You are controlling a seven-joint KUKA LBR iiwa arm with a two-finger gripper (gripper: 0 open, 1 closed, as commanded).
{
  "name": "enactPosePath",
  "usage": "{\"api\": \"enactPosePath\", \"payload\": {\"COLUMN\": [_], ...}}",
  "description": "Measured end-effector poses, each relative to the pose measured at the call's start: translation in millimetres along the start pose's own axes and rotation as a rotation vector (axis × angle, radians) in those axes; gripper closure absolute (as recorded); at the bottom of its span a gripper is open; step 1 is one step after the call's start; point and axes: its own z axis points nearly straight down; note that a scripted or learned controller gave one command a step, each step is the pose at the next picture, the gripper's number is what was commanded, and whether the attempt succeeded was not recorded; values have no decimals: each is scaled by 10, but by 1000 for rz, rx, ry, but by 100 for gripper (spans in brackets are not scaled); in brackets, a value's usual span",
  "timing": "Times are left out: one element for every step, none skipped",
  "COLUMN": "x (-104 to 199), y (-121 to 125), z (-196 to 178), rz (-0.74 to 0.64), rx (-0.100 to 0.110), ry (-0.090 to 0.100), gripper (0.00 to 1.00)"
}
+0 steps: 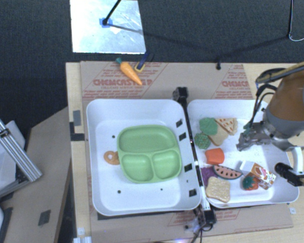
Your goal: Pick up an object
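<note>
Hovering over the right bin [281, 196], the end effector [246, 141] looks blurred, grip unreadable

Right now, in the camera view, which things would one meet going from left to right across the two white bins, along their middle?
Small orange ring → green divided plate → orange block → gripper.
</note>
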Motion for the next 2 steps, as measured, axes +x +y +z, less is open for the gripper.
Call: {"api": "enactPosePath", "payload": {"x": [76,75], "y": [79,94], "z": [-497,-787], "rz": [-2,-1], "rx": [-2,0], "ry": [0,1], "gripper": [100,100]}}
